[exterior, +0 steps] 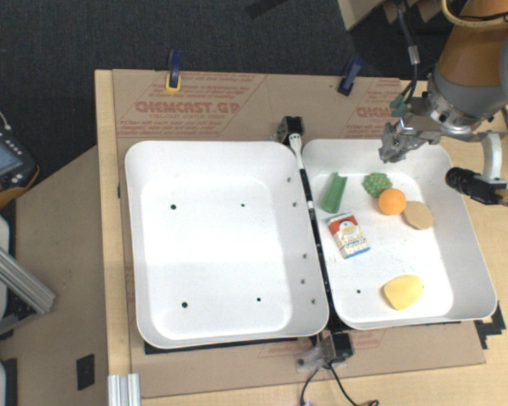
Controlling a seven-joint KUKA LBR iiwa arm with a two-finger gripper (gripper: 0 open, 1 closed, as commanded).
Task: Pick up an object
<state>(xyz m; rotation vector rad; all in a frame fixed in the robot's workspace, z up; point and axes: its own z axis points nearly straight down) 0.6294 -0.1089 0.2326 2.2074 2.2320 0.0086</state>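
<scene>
Tool point(395, 148): I see it above the right bin's point(466, 252) far edge, touching nothing
Grip: I cannot tell
Nearest item: green broccoli piece point(375, 183)

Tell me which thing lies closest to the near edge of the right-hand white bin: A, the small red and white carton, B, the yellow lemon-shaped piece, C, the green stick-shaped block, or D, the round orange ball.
B: the yellow lemon-shaped piece sits lowest in the right-hand white bin, below the other three.
</scene>
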